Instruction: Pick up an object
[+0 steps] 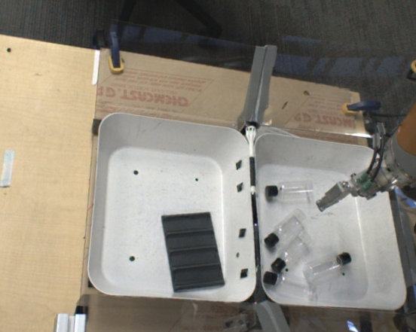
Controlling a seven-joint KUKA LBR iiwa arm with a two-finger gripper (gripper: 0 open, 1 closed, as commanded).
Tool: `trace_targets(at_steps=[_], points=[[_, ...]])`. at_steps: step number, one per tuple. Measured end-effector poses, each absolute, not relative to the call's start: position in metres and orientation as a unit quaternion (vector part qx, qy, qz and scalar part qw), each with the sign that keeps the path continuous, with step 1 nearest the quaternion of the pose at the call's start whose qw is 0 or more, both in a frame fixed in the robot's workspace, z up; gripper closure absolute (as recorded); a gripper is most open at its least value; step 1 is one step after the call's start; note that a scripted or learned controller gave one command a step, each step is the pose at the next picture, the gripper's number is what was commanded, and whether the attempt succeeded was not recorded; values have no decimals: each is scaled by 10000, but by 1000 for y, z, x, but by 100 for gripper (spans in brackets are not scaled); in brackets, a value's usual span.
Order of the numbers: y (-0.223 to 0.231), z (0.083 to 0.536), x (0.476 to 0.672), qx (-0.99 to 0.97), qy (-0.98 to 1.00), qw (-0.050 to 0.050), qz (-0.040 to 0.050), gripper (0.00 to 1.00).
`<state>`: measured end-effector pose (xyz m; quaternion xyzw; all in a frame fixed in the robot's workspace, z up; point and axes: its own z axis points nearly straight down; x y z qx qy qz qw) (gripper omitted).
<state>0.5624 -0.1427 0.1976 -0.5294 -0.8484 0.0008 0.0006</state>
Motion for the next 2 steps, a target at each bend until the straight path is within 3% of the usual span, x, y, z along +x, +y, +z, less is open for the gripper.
trace_targets(at_steps=[1,2], points=[[-133,116,618,-5080,-8613,4,8,0],[-121,90,579,-5062,-8624,13,7,0]])
